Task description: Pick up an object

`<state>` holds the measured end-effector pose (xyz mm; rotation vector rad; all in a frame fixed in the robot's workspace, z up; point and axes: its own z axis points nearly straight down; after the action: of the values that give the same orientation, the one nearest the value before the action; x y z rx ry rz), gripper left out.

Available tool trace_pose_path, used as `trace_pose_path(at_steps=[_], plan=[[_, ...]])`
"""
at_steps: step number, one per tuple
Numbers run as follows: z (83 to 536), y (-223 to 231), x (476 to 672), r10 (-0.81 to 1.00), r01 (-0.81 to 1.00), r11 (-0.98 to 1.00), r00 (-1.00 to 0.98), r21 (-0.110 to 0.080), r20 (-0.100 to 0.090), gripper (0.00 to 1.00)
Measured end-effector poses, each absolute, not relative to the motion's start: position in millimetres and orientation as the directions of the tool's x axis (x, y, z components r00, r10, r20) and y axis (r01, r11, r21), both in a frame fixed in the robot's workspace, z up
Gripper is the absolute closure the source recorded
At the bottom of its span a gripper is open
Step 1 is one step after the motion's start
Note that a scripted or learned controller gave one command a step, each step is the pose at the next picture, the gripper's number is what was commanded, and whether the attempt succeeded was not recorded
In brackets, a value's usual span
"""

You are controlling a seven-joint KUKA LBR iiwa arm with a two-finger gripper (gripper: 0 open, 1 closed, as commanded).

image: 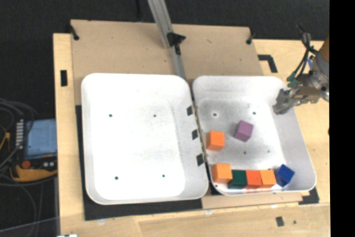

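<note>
The fingers (284, 101) hover over the right bin's (288, 136) upper right rim; their state cannot be told. A purple cube (243, 130) lies lower left of them.

- You have two white bins, left bin (136, 136) and right bin (252, 91); both speckled grey with dark dots
- Purple cube (243, 130); orange cube (215, 140) beside it
- Near-edge row: orange block (223, 172), green block (239, 178), orange-red block (254, 178), lighter orange block (268, 177), blue block (284, 174)
- Bench (161, 47) tan; floor black
- Gripper (284, 101) grey
</note>
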<state>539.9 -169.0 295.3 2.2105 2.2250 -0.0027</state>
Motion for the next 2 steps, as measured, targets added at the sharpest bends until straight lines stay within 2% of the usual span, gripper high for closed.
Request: trace_pose_path(at_steps=[2], plan=[[271.8,-71.3,521.3,1.000,1.000,0.006,-0.006,0.001,0.000,1.00]])
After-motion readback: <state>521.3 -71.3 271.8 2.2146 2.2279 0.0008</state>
